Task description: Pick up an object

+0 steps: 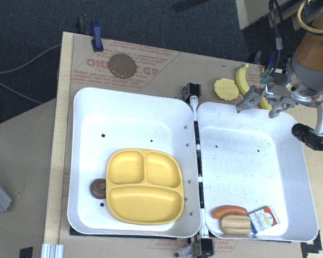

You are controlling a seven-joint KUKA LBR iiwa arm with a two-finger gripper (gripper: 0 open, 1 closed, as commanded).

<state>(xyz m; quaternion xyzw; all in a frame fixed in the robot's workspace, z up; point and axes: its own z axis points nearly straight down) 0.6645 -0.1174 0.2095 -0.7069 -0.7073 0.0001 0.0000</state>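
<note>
**Fingers open above the right bin's far edge**

Your gripper (259, 105) hangs with fingers spread apart, holding nothing. The hot dog (232, 219) lies in the right bin (296, 186), at its near edge, beside a small packet (262, 219). Bring the gripper over it, descend straight, then close around the bun.

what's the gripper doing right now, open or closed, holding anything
Gripper: open, nothing between its fingers, hanging over the far edge of the right bin.
</note>
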